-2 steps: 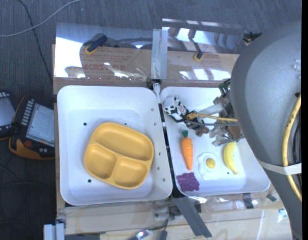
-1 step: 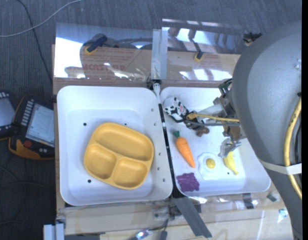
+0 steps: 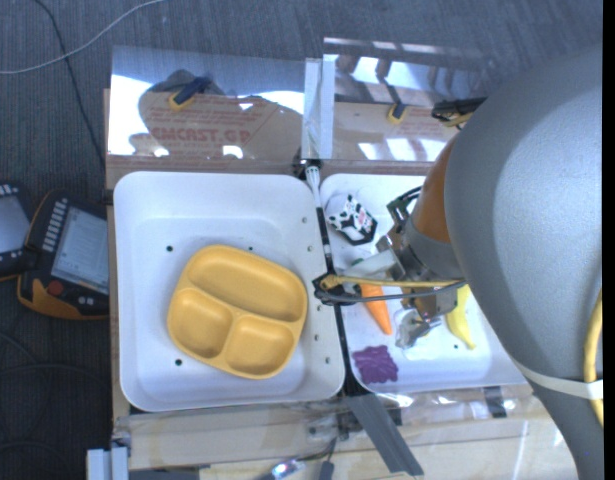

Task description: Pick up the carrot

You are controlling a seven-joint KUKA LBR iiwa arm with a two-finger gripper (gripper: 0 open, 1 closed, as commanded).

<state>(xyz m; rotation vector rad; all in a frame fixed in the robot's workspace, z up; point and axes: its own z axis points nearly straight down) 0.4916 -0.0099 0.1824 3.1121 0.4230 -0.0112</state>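
Note:
The carrot [image 3: 377, 309] is a small orange cone lying in the right bin [image 3: 427, 372], close to the divider between the two bins and pointing toward the front. My gripper [image 3: 408, 294] hangs low over the right bin, just right of the carrot and partly over its upper end. The grey arm and its orange band cover most of the bin's right side. I see nothing lifted off the bin floor.
A black-and-white toy [image 3: 350, 218] lies at the back of the right bin, a purple grape bunch [image 3: 377, 364] at its front, and a yellow banana [image 3: 461, 324] by the arm. A yellow divided plate [image 3: 237, 311] sits in the left bin [image 3: 147, 218].

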